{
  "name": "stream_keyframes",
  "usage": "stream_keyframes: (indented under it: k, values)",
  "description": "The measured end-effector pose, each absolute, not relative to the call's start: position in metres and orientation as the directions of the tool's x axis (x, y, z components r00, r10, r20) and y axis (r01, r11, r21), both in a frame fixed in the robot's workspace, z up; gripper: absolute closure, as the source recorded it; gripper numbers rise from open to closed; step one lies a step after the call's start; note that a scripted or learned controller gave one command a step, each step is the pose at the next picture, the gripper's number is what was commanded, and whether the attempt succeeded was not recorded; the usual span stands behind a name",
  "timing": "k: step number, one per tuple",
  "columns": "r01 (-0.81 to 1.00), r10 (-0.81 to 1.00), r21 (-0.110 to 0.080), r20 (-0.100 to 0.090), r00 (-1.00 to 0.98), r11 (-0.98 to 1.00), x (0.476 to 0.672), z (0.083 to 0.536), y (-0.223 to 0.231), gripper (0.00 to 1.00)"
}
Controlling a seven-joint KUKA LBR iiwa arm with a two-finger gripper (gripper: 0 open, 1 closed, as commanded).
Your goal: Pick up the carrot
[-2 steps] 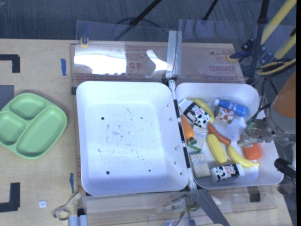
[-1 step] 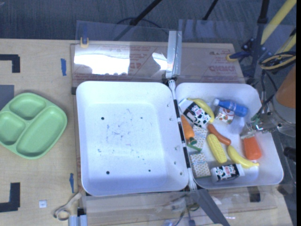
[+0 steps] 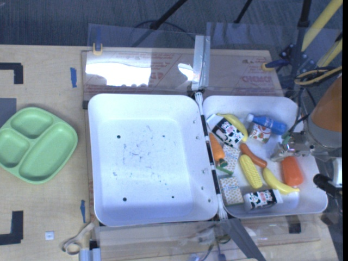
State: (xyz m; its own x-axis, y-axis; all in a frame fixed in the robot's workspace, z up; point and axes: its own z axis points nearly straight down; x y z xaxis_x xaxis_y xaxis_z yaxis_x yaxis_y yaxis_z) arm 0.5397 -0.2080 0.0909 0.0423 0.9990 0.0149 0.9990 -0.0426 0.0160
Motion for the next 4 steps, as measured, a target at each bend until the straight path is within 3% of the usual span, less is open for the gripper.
stream_keyframes:
  k: [1,2,3,4]
  values:
    - [1.0,1.0,-0.005,0.002,0.002,-0.002,0.503,0.193,-0.173,1.0]
    - [1.0,1.0,-0.005,0.002,0.002,-0.002,0.503,0.193,-0.173,0.0]
    - [0.992,0.992,-0.009,0.002,0.127,-0.127,0.523,0.169,-0.123,0.0]
    - [1.0,1.0,-0.005,0.0,-0.007,0.007,0.496,0.267,-0.155,0.0]
